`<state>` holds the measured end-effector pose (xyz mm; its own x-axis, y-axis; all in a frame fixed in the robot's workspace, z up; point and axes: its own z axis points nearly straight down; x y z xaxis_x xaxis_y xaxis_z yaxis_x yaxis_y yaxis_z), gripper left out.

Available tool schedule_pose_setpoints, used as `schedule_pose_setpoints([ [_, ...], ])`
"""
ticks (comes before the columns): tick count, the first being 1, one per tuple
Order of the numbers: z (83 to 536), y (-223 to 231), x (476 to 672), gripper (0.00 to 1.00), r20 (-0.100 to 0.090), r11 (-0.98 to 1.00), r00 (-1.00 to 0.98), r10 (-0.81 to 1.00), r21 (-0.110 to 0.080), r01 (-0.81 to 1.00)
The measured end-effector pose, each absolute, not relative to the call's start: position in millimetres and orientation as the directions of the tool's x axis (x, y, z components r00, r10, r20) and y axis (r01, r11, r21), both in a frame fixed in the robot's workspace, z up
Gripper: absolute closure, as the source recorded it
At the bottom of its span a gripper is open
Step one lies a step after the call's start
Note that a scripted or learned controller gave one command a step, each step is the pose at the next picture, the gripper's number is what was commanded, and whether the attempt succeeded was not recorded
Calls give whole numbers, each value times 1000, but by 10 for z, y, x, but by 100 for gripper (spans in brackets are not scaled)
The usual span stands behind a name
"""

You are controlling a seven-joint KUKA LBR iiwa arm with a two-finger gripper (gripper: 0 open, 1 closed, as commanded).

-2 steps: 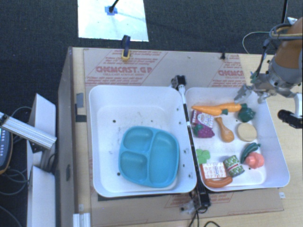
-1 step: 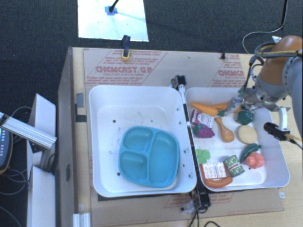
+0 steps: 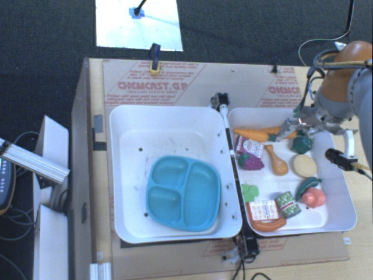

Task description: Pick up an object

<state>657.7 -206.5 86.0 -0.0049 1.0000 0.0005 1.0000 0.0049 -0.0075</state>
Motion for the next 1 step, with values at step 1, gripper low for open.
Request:
schedule_pose_setpoints([
  [1,957,-2078,6564,100,-1,8,-8,1000,-14,1000],
])
